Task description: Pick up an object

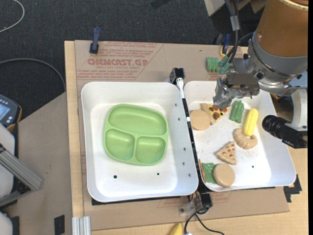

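The right bin (274, 177) holds several toy foods. A round tan biscuit (199, 120) lies near its left wall, with a small red and yellow piece (216, 113) beside it. Further right are a green pickle (237, 111), a yellow corn cob (250, 121) and a tan croissant-like piece (246, 140). A pizza slice (227, 153), a green leaf piece (208, 169) and a second tan round (224, 175) lie toward the front. My gripper (221, 102) hangs low over the bin's back left part, directly above the small red and yellow piece. Nothing visibly rides in it.
A green divided plate (135, 133) sits in the left bin (98, 180). A black clip (177, 75) sits at the back of the ridge between the bins. A green item (213, 64) lies on the cardboard behind the right bin. A black cylinder (279, 127) juts in at the right.
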Controlling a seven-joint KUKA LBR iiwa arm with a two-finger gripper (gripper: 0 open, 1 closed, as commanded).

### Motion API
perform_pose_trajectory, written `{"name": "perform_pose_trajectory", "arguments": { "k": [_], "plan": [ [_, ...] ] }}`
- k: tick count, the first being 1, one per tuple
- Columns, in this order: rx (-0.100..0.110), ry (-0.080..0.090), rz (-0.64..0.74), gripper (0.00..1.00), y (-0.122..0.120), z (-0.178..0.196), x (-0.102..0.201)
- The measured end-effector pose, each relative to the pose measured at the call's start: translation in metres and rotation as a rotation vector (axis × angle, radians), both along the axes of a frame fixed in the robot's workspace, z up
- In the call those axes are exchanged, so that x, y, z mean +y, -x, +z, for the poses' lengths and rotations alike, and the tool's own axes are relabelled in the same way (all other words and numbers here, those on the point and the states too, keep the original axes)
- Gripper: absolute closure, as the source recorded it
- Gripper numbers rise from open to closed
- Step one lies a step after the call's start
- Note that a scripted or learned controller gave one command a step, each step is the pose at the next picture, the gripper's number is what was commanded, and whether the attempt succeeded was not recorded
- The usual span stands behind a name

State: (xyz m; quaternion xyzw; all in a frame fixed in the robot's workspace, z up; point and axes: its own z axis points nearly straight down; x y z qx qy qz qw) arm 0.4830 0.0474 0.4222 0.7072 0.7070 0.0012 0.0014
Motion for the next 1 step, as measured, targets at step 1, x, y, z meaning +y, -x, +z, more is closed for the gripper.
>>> {"name": "perform_pose_trajectory", "arguments": {
  "k": [1],
  "plan": [
    [-0.003, 0.0, 0.0, 1.0, -0.0007, 0.0105, 0.0002]
  ]
}}
